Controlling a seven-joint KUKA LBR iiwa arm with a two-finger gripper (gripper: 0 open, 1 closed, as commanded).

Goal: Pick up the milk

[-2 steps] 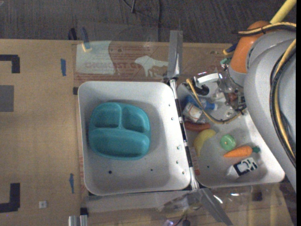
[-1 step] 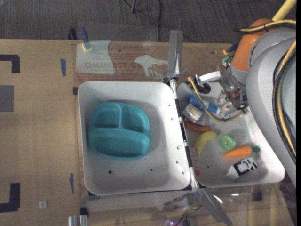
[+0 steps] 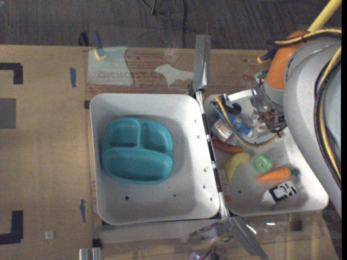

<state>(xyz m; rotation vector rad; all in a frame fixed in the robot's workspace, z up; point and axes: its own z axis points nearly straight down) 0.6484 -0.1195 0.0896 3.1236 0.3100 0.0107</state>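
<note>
The milk [image 3: 282, 192] is a small white carton with black patches, lying at the near right corner of the right bin [image 3: 312, 196]. My gripper [image 3: 250, 122] is down in the far part of that bin, well beyond the milk and to its left. It hangs among cables and a blue item [image 3: 239, 124]. The grey arm with its orange band [image 3: 276, 69] comes in from the right.
An orange carrot [image 3: 275, 174], a green round fruit [image 3: 263, 163], a yellow fruit [image 3: 236, 165], a red stick-like item [image 3: 226, 147] and a silvery can [image 3: 222, 129] share the right bin. In the left bin [image 3: 108, 199] lies a teal divided plate [image 3: 137, 148].
</note>
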